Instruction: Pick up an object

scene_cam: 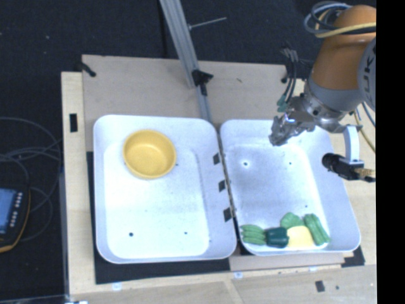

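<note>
The objects (pixel 288 230) lie huddled in the near corner of the right bin (pixel 329 189), too small and crowded to identify: a pale yellow piece (pixel 300 236) ringed by green ones, with a darker teal piece (pixel 276 236) just beside it and a ridged green piece (pixel 253 234) at the left end. They touch or overlap one another; their edges blur together. The left bin (pixel 158 233) holds a yellow bowl (pixel 149 153), upright, near its far left corner. The end effector (pixel 281 133) hovers over the far edge of the right bin, well apart from the cluster; whether it is wide or narrow I cannot tell. Both bins rest on the bench (pixel 126 81).
</note>
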### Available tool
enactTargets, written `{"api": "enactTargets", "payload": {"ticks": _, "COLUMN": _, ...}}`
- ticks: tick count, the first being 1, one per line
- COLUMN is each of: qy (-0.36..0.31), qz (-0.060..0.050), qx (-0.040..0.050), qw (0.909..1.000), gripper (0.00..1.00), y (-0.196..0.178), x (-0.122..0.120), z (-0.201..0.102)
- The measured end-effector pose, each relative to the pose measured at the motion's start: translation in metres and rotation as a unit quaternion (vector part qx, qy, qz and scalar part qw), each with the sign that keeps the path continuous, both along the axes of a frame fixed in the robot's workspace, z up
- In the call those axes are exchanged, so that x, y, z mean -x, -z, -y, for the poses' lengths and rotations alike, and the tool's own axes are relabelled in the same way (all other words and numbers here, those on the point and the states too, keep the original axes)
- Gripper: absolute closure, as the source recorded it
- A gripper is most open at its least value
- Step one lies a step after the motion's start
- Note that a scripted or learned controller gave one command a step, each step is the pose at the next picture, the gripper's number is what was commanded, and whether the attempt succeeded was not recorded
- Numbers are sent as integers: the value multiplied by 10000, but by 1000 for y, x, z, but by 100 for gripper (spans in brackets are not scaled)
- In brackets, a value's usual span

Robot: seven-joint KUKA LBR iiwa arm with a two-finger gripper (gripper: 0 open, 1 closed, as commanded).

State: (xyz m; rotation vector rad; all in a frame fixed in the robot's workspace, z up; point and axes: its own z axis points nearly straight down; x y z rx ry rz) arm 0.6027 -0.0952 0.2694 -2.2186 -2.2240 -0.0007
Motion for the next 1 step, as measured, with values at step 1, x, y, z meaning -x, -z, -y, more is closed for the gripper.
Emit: {"api": "enactTargets", "payload": {"ticks": 1, "qy": -3, "qz": 3, "qx": 0, "qw": 10000, "gripper": 100, "y": 5, "x": -1, "z": -43}}
